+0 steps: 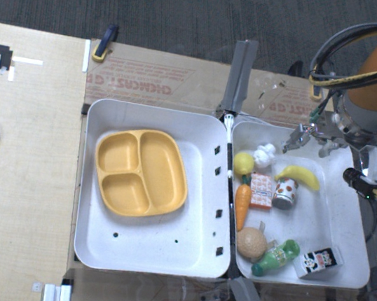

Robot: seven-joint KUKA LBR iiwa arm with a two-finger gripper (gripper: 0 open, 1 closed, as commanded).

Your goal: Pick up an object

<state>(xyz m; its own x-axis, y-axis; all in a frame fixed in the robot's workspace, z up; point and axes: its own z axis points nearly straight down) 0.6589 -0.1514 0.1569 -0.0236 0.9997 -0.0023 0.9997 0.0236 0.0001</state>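
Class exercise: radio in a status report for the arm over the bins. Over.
Gripper above right bin's far edge, holding nothing. Banana nearest, untouched, can beside it. Yellow plate alone in left bin. Path clear.

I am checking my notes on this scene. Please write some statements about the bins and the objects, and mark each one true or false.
1. The yellow plate lies in the left bin. True.
2. The carrot lies in the left bin. False: it lies in the right bin, by its left wall.
3. The banana is beside the can. True.
4. The gripper holds the banana. False: the banana lies in the bin, below the gripper.
5. The green bottle stands upright. False: it lies on its side.
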